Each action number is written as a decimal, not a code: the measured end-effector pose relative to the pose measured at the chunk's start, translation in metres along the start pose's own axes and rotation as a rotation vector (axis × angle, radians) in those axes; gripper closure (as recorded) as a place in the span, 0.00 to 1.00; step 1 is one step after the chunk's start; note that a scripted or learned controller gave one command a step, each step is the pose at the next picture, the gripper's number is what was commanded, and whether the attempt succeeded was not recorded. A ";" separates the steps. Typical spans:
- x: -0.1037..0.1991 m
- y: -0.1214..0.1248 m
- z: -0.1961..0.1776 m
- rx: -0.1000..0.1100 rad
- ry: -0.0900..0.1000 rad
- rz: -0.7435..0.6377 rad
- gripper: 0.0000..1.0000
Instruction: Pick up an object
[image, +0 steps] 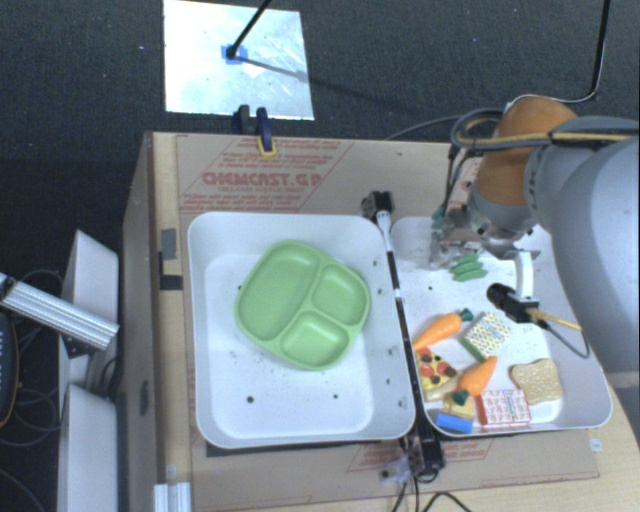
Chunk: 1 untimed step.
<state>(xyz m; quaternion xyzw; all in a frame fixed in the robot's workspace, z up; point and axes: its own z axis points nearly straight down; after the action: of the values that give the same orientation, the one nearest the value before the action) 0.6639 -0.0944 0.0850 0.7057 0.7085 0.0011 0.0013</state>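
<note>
- Light green divided plate (303, 303) in a white bin (215, 400).
- Orange carrots (440, 329), green pods (466, 267).
- Tan bread slice (537, 380) at five o'clock.
- Red-and-white checked packet (505, 407), blue block (453, 423) at its nine o'clock.
- Grey arm (590, 200), orange band (525, 125).

left bin (215, 400): divided plate (302, 303) inside | right bin (590, 400): toy foods (480, 370) in near half
</note>
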 end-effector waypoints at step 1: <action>-0.035 0.005 0.000 0.000 -0.001 0.002 0.00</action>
<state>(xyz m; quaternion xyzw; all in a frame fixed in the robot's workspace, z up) 0.6692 -0.1293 0.0853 0.7063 0.7079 0.0007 0.0017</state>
